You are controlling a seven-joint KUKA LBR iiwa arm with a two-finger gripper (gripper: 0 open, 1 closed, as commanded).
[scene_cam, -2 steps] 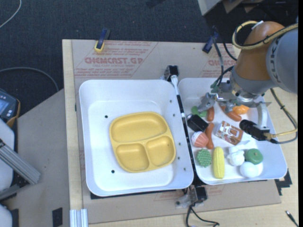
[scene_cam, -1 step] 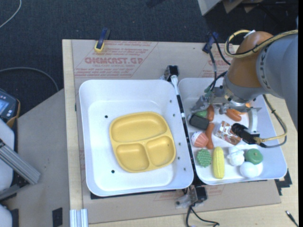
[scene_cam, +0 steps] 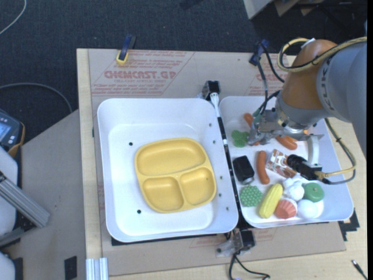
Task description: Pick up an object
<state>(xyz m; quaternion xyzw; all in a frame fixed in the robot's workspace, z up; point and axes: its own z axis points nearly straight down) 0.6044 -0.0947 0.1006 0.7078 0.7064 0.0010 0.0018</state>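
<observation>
i see the gripper (scene_cam: pixel 260 134) low in the right bin (scene_cam: pixel 344 200), above a green toy (scene_cam: pixel 239 137); i can't tell its fingers' state. yellow divided tray (scene_cam: pixel 173 174) fills the left bin (scene_cam: pixel 111 156).

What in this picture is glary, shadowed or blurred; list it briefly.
Camera view: even, soft light; the left bin shows mild white glare along its rim; the yellow tray casts barely any shadow; the arm shades the right bin's far part; small toys there look slightly soft.
</observation>
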